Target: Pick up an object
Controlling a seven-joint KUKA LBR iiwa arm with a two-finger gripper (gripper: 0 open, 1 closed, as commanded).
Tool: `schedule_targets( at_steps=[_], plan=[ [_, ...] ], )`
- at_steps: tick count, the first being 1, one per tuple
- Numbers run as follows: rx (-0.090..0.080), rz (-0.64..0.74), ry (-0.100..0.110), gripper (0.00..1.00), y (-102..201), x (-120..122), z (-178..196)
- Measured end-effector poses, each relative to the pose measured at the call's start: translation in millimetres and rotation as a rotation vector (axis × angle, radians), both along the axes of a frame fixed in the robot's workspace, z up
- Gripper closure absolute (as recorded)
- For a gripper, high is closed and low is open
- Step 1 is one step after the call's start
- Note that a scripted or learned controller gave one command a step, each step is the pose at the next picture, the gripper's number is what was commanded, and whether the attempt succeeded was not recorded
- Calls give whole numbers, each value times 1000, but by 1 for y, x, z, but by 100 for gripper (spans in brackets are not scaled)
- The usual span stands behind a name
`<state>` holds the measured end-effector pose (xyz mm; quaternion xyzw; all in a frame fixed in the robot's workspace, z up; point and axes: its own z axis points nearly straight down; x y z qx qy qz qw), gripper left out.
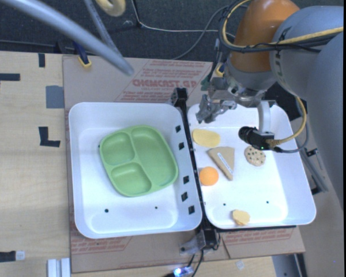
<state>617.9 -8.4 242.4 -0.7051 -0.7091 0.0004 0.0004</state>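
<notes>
The right bin (288, 206) holds several toy foods: a pale yellow oval piece (206, 137), a tan wedge like a sandwich slice (223, 161), an orange ball (209, 176), a chocolate-chip cookie (255, 156) and a small yellow chunk (240, 217). My gripper (210, 113) hangs over the bin's back left corner, just behind the yellow oval piece. I see nothing between its fingers. The grey arm with its orange band (264, 22) comes in from the upper right.
The left bin (83, 201) holds a green divided plate (139, 160). A black divider clip strip (184, 154) runs between the bins. Cables (277, 146) loop off the wrist above the cookie. A grey pole (57, 22) crosses the upper left.
</notes>
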Motion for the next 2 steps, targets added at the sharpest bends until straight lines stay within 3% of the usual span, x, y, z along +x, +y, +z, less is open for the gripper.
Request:
schedule_targets(
  at_steps=[2],
  plan=[
    [0,0,2,100,106,0,-29]
  ],
)
